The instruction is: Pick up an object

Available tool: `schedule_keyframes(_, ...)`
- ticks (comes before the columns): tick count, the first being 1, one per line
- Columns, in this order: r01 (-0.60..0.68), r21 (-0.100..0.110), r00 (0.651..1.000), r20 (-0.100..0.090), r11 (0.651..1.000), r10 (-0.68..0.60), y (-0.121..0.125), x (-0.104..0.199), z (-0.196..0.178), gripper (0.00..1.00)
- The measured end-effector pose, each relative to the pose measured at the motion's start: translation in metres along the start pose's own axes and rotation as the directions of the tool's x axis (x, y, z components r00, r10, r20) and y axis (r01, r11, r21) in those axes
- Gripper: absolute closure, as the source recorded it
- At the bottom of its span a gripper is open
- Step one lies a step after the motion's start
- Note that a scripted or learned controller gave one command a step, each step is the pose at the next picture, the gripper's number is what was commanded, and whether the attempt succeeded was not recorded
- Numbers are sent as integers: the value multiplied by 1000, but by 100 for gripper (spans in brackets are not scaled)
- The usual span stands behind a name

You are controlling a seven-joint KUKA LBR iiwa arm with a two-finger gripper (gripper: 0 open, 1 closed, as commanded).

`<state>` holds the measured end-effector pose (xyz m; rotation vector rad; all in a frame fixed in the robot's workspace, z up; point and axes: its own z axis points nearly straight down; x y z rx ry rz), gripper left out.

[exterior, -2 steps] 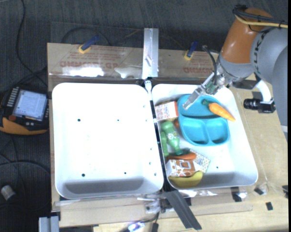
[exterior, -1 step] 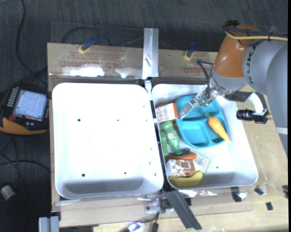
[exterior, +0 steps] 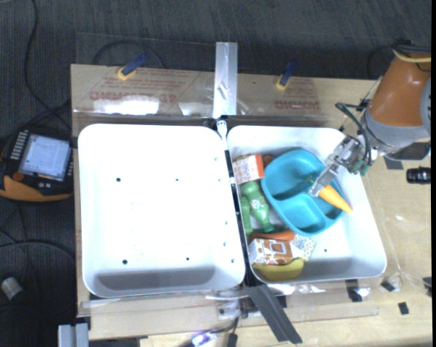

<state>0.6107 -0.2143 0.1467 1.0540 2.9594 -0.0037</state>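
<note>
Hand (exterior: 325,182) low over the right bin (exterior: 362,255), at the blue bowl's (exterior: 297,190) rim beside an orange carrot (exterior: 336,198), finger state unclear, green bottle (exterior: 255,207) and carton (exterior: 275,251) alongside, left bin (exterior: 152,215) on worktop (exterior: 391,215)

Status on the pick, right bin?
End effector low over the blue bowl, nothing seen in its grip. Orange carrot-like piece beside it. Green bottle and cartons crowd the bowl's left.
</note>
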Motion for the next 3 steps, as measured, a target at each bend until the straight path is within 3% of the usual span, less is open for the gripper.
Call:
schedule_keyframes(1,102,0,995,2,995,-102,9,-24,-36,0)
schedule_keyframes(2,-34,-8,999,7,999,34,18,-35,43,0)
schedule_keyframes(3,28,-13,999,31,1000,-27,-1,1,48,0)
